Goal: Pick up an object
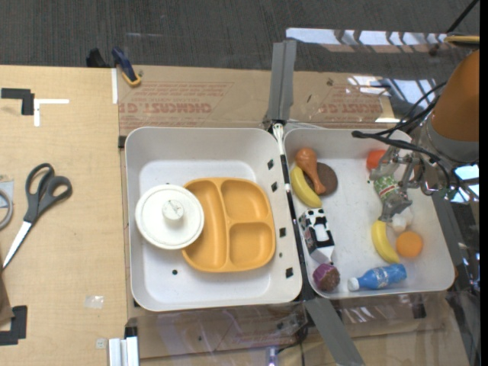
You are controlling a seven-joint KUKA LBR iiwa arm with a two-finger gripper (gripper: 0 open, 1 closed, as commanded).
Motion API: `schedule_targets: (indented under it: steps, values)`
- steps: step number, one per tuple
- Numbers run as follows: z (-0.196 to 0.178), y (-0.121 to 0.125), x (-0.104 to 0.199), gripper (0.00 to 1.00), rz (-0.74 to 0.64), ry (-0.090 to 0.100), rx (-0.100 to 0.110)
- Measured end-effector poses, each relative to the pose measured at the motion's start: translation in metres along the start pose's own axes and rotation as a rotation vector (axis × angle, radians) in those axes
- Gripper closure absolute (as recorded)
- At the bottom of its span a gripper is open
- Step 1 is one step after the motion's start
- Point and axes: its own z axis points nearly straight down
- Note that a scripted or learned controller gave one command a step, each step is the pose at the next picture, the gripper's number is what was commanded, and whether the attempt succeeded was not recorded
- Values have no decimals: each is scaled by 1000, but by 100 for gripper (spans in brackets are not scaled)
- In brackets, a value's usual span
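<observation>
You are looking down on a pale wooden bench (61, 280) with brown printed cardboard (198, 101) laid under two shallow white plastic bins, and dark grey ribbed flooring (191, 17) runs beyond the far edge. On the bare wood at the left lies a pair of black-handled scissors (34, 204), and a small blue and yellow clamp (126, 65) sits at the cardboard's far corner. The left bin (137, 280) holds an orange three-compartment plastic tray (232, 223) with a round white lid (169, 216) overlapping its left rim. The right bin (438, 273) holds the loose objects: a yellow banana (303, 187) beside a brown drumstick-shaped toy (314, 168) at the far left, a black and white carton (316, 229) along the left wall, a dark purple round fruit (325, 275) and a blue plastic bottle (379, 277) lying near the front wall, and a second yellow banana (383, 241) just beside an orange ball (410, 244). The gripper (395, 201) hangs low over the right side of that bin, above the second banana; you cannot tell its grip state from here.
</observation>
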Motion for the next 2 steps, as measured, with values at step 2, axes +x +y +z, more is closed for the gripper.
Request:
schedule_targets:
  steps: [2]
  values:
    - [70,-20,77,0,307,-8,0]
